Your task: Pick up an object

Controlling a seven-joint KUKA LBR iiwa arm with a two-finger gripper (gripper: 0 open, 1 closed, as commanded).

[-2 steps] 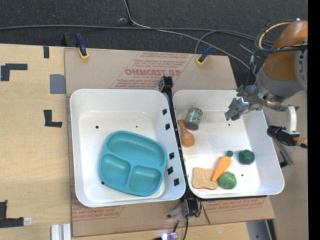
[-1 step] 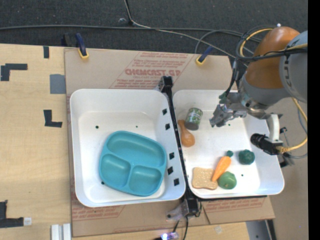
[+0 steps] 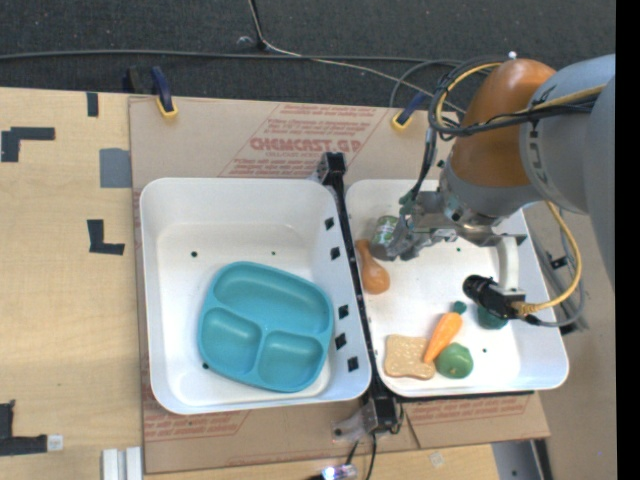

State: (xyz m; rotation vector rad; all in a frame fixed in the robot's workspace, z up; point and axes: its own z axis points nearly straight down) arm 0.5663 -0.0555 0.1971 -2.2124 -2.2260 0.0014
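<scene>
From here I can't tell how my claw (image 3: 392,236) is set or whether it has anything. The small orange-brown pear-shaped toy (image 3: 371,272) lies just below it, hard against the white plastic bin's dividing wall (image 3: 350,268). I judge a descent could clip that wall or nudge the toy aside.

Teal divided tray (image 3: 265,326), orange carrot (image 3: 442,337), tan toast (image 3: 408,357), white bins (image 3: 160,268).
</scene>
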